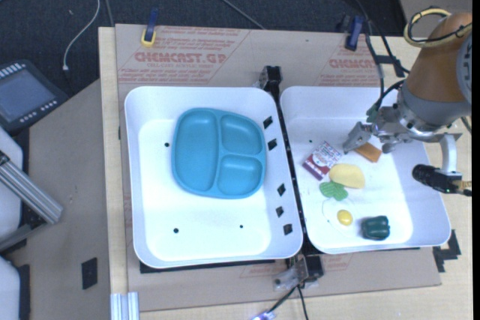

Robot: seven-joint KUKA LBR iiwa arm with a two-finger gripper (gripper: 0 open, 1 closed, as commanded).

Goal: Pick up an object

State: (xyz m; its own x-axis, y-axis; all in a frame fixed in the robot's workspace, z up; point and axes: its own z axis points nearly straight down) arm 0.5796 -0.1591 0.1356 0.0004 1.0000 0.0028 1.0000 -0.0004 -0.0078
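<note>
The gripper (365,137) hangs with fingers spread wide above the orange block (368,153); it looks light and stiff, best pinched across its flat sides.

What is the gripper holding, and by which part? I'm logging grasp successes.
It cannot be told: the gripper sits right at the orange-brown piece in the right bin, with no clear grasp visible.

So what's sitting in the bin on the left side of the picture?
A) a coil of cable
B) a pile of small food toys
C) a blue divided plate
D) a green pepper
C: the blue divided plate lies alone in the left bin, while the small toys, such as the green pepper, lie in the right bin.
</note>
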